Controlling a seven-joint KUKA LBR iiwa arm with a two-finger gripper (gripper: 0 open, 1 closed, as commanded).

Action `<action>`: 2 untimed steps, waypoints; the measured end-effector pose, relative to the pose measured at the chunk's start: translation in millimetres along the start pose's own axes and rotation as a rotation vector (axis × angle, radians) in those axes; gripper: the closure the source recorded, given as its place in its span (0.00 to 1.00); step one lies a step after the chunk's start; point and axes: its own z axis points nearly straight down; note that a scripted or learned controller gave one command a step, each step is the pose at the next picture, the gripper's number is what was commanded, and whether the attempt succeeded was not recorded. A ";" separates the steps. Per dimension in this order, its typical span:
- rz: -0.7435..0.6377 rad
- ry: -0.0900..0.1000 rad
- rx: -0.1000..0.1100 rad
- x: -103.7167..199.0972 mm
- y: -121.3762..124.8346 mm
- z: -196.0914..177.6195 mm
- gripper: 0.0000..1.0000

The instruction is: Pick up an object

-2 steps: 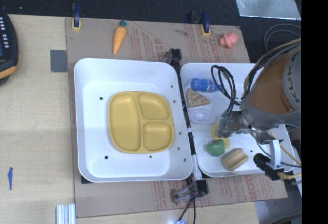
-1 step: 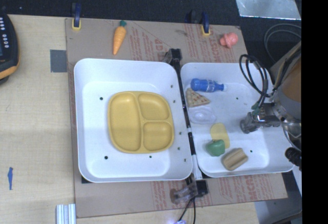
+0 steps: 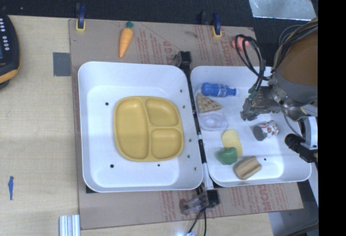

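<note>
Looking down on the bench, we see the gripper (image 3: 255,106) hanging over the right bin (image 3: 292,173), toward its upper right part, a dark tangle of metal whose fingers we cannot make out, so whether they are spread or pressed together we cannot tell. The arm (image 3: 300,62) above it is cut off at the right of the frame, only its orange band and grey wrist in sight. Nothing shows between the fingers. Just below and right of the gripper lies a small can (image 3: 266,130) with red and white on it, apart from the claw. Upper left of that bin we have a blue bottle (image 3: 218,89) on its side, and under it a tan wedge (image 3: 207,103). A clear cup-like thing (image 3: 214,121) sits below that, very hard to read against the white. Lower down come a yellow piece (image 3: 232,139), a green piece (image 3: 227,155) touching it, and a tan block (image 3: 247,167) near the bottom rim. In the left bin (image 3: 94,121) a yellow divided plate (image 3: 148,127) lies centred. A toy carrot (image 3: 125,39) rests on the cardboard above it, upper left
</note>
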 end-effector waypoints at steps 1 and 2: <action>0.005 -0.001 0.006 -3.3 -2.8 1.9 0.00; 0.007 0.001 0.015 -11.4 -30.8 120.3 0.00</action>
